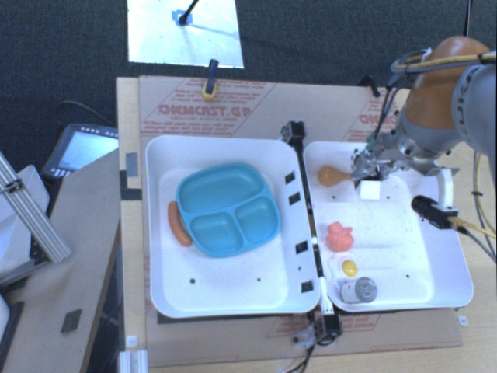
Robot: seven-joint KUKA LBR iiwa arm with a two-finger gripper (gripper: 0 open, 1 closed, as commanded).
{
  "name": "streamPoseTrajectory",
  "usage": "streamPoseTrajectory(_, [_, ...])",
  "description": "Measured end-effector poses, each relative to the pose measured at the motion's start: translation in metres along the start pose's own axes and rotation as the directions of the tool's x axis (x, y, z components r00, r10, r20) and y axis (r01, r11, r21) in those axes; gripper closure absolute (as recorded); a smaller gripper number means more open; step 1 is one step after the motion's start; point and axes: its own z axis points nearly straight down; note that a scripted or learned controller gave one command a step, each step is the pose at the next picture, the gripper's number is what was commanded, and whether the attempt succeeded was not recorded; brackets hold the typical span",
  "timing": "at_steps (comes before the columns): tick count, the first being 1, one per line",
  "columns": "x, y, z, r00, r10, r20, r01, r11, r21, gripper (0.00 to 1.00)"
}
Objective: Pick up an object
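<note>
Over right bin [443, 286] far end, gripper [368, 179] poised at white block [370, 190]; finger state cannot be told. Firm closure, then lift needed.

A grey arm [474, 103] with an orange band [439, 80] and looping cables [404, 59].

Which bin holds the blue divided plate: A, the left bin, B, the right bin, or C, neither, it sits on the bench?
A: the blue plate lies inside the left bin, with an orange sausage beside it.
</note>
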Motion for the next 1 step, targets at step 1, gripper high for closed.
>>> streamPoseTrajectory(1, [-0.0081,-0.0027,-0.0487,1.0,0.003,0.0,-0.003,1.0,0.001,1.0])
